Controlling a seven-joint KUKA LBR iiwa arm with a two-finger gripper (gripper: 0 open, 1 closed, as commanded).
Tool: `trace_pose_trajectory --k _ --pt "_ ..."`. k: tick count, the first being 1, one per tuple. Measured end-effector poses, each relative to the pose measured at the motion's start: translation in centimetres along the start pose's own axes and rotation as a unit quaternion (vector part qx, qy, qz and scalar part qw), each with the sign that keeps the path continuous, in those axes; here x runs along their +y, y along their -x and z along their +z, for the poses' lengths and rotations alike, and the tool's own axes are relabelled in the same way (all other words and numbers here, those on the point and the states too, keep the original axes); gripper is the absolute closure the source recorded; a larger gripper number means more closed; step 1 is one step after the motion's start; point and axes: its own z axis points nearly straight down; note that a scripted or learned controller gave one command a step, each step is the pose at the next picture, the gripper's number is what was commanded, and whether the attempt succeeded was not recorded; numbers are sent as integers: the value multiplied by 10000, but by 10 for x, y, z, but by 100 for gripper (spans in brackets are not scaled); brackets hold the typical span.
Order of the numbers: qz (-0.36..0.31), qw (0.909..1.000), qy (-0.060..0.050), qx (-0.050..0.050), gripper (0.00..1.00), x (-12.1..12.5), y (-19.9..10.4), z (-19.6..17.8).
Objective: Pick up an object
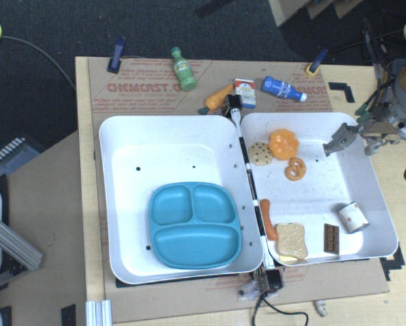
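Bins sit side by side on the bench. The left bin [121, 182], far to the left of the gripper [349, 140], holds a blue divided plate [193, 224] toward its near side. In the right bin [373, 182] lie a round cookie [260, 153], an orange pumpkin-like piece [284, 143] and a pretzel [295, 169], all just left of the gripper. Nearer the front edge and below the gripper are a hot dog [267, 219], a slice of bread [291, 240], a chocolate bar [331, 238] and a small white can [352, 216]. The gripper hangs over the right bin's far right part, nothing between its fingers; whether they are spread or closed I cannot tell.
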Motion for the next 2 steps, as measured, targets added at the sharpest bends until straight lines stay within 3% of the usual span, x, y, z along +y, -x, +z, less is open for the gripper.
trace_pose_trajectory --k 1,2 --pt "-5 10000 -2 5 0 69 -32 59" --pt "-1 10000 11 1 0 93 -47 172"
